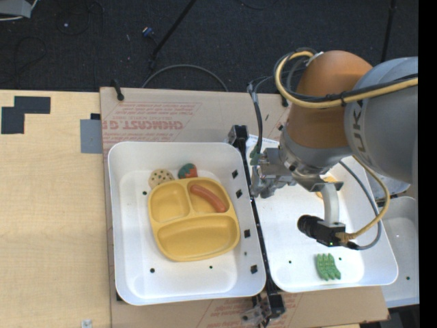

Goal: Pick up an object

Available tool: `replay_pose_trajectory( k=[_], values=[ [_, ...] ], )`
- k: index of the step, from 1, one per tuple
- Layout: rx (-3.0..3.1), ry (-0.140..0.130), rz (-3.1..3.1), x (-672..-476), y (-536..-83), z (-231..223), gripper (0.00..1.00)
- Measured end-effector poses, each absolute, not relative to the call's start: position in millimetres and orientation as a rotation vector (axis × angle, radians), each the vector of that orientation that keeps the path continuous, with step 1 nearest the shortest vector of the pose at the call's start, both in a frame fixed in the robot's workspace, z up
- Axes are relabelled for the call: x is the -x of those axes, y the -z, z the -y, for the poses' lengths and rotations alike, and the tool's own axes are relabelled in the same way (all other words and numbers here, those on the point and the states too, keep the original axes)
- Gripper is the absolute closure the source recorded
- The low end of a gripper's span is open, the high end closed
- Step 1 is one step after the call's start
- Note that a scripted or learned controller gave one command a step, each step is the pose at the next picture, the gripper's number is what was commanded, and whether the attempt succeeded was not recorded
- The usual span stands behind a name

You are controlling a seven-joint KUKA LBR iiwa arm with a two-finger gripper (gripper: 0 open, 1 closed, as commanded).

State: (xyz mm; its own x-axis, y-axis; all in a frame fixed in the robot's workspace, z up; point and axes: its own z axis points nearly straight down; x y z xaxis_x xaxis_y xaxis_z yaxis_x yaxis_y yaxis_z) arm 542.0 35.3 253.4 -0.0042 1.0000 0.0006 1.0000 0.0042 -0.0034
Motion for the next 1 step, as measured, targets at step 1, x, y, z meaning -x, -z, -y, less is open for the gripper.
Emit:
replay_pose_trajectory(
  k=[1],
  values=[
    [2.212, -0.002, 2.226, -550.3, -252.6, -94.4, 1.00]
  ],
)
